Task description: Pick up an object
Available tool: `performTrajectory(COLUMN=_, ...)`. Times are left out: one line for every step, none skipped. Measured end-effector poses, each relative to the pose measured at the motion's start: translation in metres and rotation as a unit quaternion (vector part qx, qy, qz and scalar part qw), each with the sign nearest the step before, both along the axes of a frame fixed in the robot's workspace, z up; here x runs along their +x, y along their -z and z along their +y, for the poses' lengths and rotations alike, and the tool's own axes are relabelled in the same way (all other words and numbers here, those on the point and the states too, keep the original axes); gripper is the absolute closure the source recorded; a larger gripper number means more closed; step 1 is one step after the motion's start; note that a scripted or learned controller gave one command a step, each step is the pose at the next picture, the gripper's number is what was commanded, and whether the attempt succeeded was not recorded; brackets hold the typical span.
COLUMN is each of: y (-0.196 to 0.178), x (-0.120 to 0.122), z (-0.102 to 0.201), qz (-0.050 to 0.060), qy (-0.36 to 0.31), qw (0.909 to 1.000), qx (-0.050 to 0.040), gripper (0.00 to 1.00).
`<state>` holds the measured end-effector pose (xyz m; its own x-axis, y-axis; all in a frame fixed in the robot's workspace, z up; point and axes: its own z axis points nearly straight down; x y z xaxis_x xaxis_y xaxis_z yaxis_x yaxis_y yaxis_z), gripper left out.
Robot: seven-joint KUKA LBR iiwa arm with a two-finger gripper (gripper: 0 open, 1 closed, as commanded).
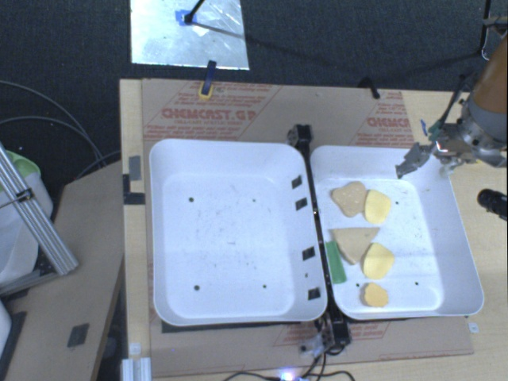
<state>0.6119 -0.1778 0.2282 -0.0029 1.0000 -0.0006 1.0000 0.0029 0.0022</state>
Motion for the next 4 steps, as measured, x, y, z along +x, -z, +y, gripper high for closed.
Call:
performTrajectory(y=0.143, x=-0.025, z=0.025, qz=0.006, qy=0.0, qw=1.0, qx=0.0024, gripper=0.0)
performTrajectory(y=0.145, x=-0.127, z=0.052, qz=0.005, qy=0.002, qw=1.0, qx=0.0023, gripper=0.0)
performTrajectory(y=0.133, x=-0.121, z=0.051, qz=-0.001, qy=0.001, qw=1.0, qx=0.0004, gripper=1.0)
performTrajectory(y=0.142, x=-0.117, z=-0.034, qz=0.0, qy=0.004, qw=1.0, qx=-0.0025, gripper=1.0)
